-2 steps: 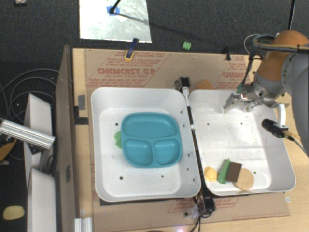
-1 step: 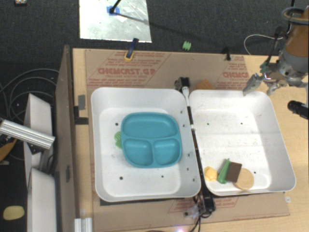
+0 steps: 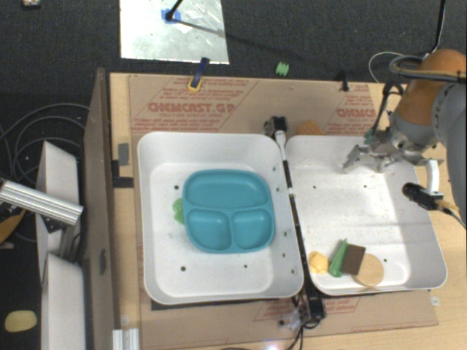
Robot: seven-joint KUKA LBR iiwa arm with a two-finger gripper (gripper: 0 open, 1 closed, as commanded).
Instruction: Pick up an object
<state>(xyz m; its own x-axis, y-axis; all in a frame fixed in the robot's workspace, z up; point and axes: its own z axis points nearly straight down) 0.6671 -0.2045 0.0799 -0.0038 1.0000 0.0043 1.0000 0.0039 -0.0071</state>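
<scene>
Nearest the camera, at the lower edge of the right bin (image 3: 365, 210), four small things lay bunched together: a yellow lump (image 3: 318, 262), a green stick (image 3: 338, 259), a brown block (image 3: 354, 258) and a tan disc (image 3: 371, 270). They touched or overlapped one another, the block resting partly on the disc, so any one of them would likely be awkward to take cleanly without nudging its neighbours. These seemed the likeliest things to pick up.

In the left bin (image 3: 157, 195) a teal divided tray (image 3: 228, 210) sat flat in the middle, its compartments bare, with a green scrap (image 3: 177, 209) poking out from under its left edge. The wall between the bins separated it from the arm's side.

Further back, at the upper right of the right bin, the tool (image 3: 368, 160) hung low over bare white floor, its fingers seemingly spread and pinching nothing. It stood well apart from the cluster, with open bin floor between them, so the pick looked not yet begun.

Beyond the bins the cardboard-covered surface (image 3: 219, 104) carried a blue and yellow clip (image 3: 198, 75) near its far edge
</scene>
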